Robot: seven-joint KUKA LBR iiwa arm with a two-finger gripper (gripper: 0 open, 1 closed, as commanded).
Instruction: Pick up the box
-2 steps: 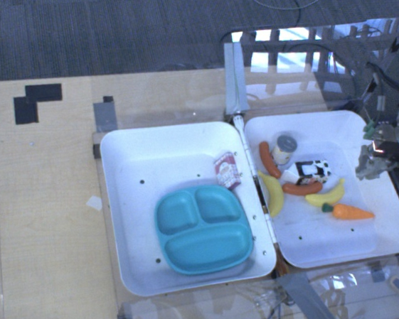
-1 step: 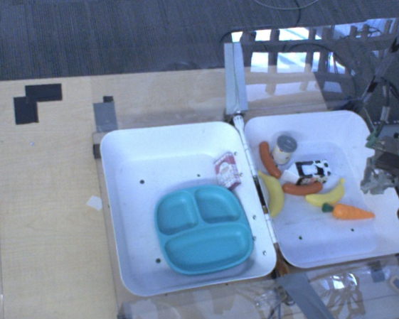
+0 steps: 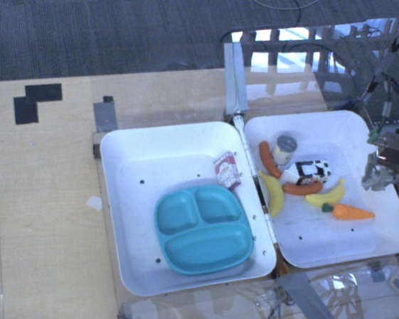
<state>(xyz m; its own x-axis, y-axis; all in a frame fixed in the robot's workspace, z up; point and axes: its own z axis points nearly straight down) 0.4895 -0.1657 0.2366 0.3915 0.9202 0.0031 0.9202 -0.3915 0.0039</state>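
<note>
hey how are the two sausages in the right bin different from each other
The upper sausage stands nearly upright in the picture, beside the small jar; the lower sausage lies almost level, just below the black and white box. The upper one is lighter, more orange-red; the lower one is darker red. The lower one looks a little longer. Both are slim, rounded and lie in the right bin.

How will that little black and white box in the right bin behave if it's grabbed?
The box looks like a small carton, so it is probably light and may crush under a hard squeeze. A sausage lies against its near side, and a banana sits close, so both would likely shift with it.
</note>
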